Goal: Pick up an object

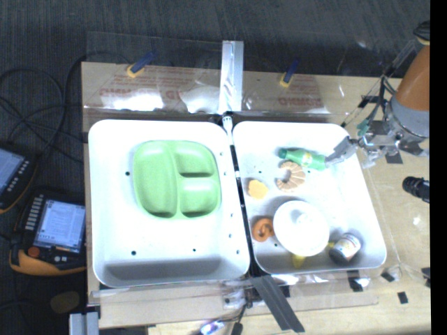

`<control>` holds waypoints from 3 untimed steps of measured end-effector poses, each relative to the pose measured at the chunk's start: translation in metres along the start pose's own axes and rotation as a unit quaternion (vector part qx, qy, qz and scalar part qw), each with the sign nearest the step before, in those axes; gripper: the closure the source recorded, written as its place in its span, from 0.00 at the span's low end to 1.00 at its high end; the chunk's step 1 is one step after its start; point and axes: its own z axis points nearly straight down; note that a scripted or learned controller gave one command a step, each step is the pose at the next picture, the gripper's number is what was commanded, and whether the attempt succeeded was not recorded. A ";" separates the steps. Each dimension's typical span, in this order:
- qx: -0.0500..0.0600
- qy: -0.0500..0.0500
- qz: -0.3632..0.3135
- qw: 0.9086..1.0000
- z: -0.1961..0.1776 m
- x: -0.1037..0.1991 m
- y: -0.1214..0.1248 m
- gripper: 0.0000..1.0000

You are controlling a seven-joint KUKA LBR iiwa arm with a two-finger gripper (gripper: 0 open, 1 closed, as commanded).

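the arm is reaching in from the right, its orange band and grey wrist hanging over the upper right corner of the right bin (374,208). the pincer (340,151) is slanting down and leftward toward the green bottle (304,158), which is lying on its side near the bin's far wall. the tip looks to be touching or just beside the bottle's right end, but nothing is showing between the fingers, and whether they are spread or closed cannot be told from this angle.

the likely target is sitting in a crowd: a tan ridged piece (290,177) is lying just below the bottle, a yellow-orange piece (257,188) further left near the divider, a brown ring (262,229) by the white bowl (300,227), and a small can (346,246) in the near right corner. the bowl is taking up most of the middle floor, so open room is lying mainly along the right wall and the upper left corner.

the left bin (105,187) is carrying only a green divided tray (177,177), with bare floor all round it.

judging from this, the approach is coming in low over the rim, so the wall beside the bottle is leaving little slack for the fingers to straddle it.
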 end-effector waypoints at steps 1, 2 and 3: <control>0.001 0.000 0.028 1.000 0.092 0.050 0.002 0.00; 0.004 0.000 0.001 1.000 0.130 0.057 0.073 0.00; 0.007 -0.003 0.000 1.000 0.122 0.056 0.072 1.00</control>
